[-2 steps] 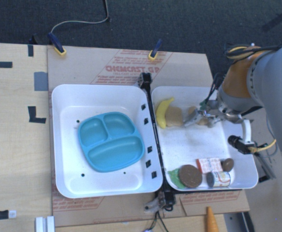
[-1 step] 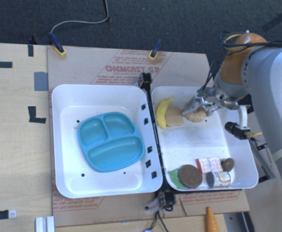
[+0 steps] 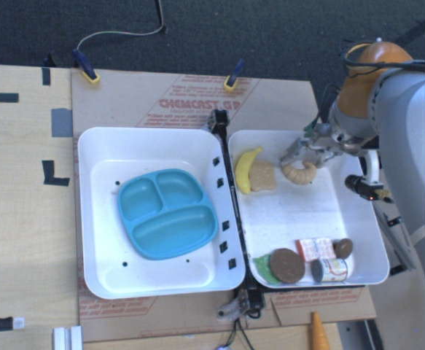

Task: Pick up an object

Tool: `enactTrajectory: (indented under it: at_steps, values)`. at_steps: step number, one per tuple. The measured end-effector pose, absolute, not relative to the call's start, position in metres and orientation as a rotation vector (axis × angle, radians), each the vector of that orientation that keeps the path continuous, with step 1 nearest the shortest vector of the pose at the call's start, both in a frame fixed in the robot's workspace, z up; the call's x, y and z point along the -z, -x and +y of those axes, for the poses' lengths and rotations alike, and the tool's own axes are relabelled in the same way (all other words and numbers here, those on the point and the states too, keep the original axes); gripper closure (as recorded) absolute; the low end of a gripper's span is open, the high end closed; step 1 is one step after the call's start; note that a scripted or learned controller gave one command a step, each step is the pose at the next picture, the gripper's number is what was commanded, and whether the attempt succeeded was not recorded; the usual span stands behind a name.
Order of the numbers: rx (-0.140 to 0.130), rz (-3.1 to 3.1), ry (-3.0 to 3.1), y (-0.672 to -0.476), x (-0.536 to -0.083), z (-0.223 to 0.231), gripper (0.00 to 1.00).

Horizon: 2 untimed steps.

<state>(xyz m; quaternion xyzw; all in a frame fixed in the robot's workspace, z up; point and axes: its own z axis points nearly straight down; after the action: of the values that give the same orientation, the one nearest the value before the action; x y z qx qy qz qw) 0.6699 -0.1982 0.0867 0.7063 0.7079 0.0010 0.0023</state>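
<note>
Arm: grey, with an orange band (image 3: pixel 372 53) above the wrist; it enters over the right bin's far right corner and slants down toward the bin floor.
Gripper (image 3: pixel 305 159): low over the far part of the right bin, right on the croissant; whether it is spread or pressed together cannot be told from this slant.
Croissant (image 3: pixel 300 172): tan, curved, ridged pastry shape; long axis runs left to right, tips bent toward the far edge; near the right bin's far edge, directly under the gripper.
Banana (image 3: pixel 246 168): yellow, smooth, curved; long axis runs from the far edge toward the near edge, beside the right bin's left wall.
Bread piece (image 3: pixel 263 176): beige, blocky, matte; touching the banana's right side.
Right bin (image 3: pixel 310 214): shallow, white, smooth plastic, rectangular.
Near-edge cluster: dark brown round disc (image 3: pixel 287 265) lying partly over a green item (image 3: pixel 262 267); red-and-white packet (image 3: pixel 314 249); small brown rounded piece (image 3: pixel 342 249); small printed carton (image 3: pixel 334 269).
Left bin (image 3: pixel 99 217): same white form, beside the right bin.
Blue plate (image 3: pixel 167 212): glossy, three compartments, rounded corners, mid left bin.
Table (image 3: pixel 22 217): pale wood, brown cardboard sheet (image 3: pixel 190 104) under both bins.
</note>
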Motion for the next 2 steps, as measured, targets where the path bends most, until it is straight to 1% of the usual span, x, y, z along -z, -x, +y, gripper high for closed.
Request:
enactTrajectory:
  at_steps: [1,2]
  values:
    - [-0.001,2.220,-2.211,-0.6707,-0.0977,-0.1984,1.00]
    - [0.000,2.221,-2.212,-0.6703,-0.0968,-0.1980,0.00]
